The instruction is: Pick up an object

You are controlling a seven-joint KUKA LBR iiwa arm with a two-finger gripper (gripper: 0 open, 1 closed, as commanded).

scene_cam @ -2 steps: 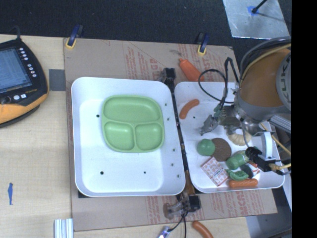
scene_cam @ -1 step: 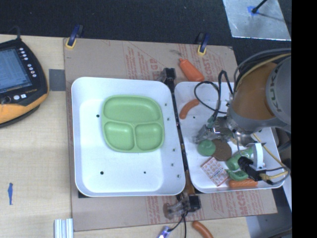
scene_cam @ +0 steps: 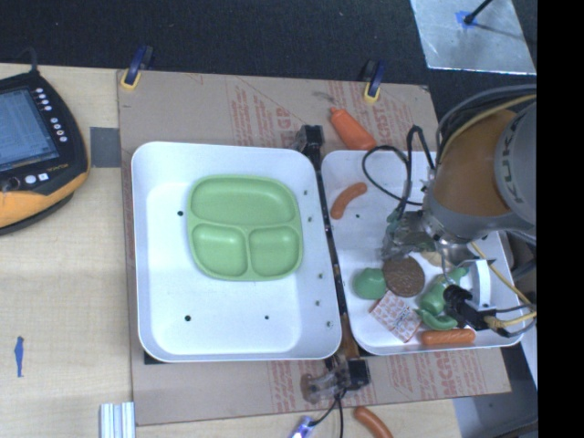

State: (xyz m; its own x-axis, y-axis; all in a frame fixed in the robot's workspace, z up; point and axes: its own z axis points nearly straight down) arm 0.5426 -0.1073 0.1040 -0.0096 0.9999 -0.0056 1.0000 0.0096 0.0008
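We see the arm (scene_cam: 484, 167) reaching from the right over the right bin (scene_cam: 365, 167), with its gripper (scene_cam: 408, 245) low among the objects. The claw state we cannot tell. Just below it lies a brown round disc (scene_cam: 402, 276), with a green lump (scene_cam: 370, 283) to its left and a patterned card (scene_cam: 395, 317) below. An orange sausage (scene_cam: 347, 199) lies apart, further up. The left bin (scene_cam: 164, 327) carries a green divided plate (scene_cam: 245, 226).
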